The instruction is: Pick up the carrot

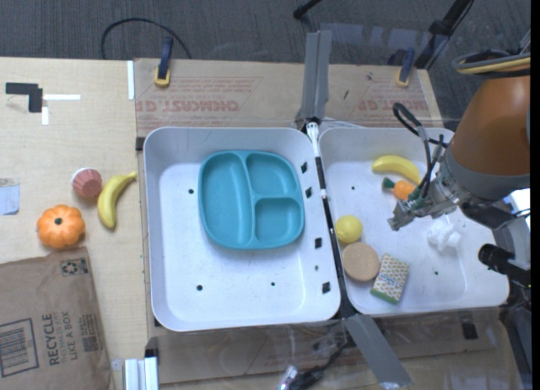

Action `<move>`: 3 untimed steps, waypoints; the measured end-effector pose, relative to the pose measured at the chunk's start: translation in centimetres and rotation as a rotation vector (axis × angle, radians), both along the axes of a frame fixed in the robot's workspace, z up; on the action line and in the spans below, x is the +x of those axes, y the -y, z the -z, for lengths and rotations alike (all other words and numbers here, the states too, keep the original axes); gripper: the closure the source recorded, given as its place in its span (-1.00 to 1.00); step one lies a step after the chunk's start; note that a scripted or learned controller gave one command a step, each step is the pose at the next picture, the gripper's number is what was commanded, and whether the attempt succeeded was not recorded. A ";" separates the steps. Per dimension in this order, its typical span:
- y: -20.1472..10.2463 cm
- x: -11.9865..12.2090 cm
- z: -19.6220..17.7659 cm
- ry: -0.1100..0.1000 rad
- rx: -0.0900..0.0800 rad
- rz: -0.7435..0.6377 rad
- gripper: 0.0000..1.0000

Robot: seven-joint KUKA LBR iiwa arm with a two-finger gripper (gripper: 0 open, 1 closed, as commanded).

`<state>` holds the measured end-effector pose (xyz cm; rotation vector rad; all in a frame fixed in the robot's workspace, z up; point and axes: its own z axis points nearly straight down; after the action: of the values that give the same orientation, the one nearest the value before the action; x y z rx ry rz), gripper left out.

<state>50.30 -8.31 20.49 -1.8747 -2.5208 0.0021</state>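
A wooden worktop [51, 127] carries two white bins. In the right bin [472, 291], nearest first, lie one sponge [391, 278], one round cookie [360, 262], one lemon [348, 229], then the carrot [403, 189] beside one banana [396, 165]. The gripper [411, 209] hovers just beside the carrot; its opening I cannot tell. The left bin [169, 236] holds one teal divided plate [251, 198].

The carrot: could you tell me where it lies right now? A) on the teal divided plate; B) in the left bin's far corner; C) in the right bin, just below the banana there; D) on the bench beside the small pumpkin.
C: the carrot lies in the right bin, just below the banana, with the gripper close beside it.
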 end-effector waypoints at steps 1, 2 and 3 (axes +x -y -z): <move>2.4 6.7 -1.4 0.000 -0.001 -0.197 1.00; -3.9 5.6 1.4 -0.002 0.001 -0.279 1.00; 4.1 8.5 0.7 0.000 -0.001 -0.042 1.00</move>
<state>58.83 -12.39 19.78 -1.8217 -2.5606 0.0033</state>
